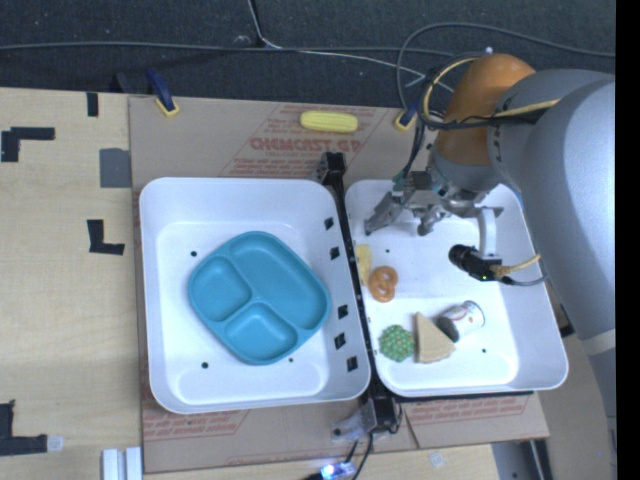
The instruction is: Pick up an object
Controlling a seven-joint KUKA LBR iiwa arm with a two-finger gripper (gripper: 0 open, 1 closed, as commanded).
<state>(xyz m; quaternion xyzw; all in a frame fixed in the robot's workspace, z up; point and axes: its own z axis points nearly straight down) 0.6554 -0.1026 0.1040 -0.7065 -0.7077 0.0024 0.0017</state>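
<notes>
Two white bins are sitting side by side on the cardboard-covered bench [200, 138]. Over in the left bin [160, 268] a blue divided plate [258, 296] is lying flat, pretty much in the middle, with three compartments facing up.

All the small stuff is hanging out in the right bin [530, 358]. Near its left wall a little yellow piece [363, 258] is sitting just above an orange pretzel-looking ring [383, 283]. Toward the front a green bumpy ball [397, 343] is touching a tan wedge [432, 340], and a small red-and-white can [464, 316] is lying on its side right beside that wedge.

Reaching in from the right, the grey arm with its orange band [490, 83] is hovering over the back part of the right bin. Its gripper [405, 216] is looking spread apart, fingers splayed with nothing between them, so it isn't grasping anything. It's well apart from the can and wedge, and closest to the yellow piece.

Outside the bins, a yellow banana-like thing [328, 121] is lying on the cardboard behind them.
</notes>
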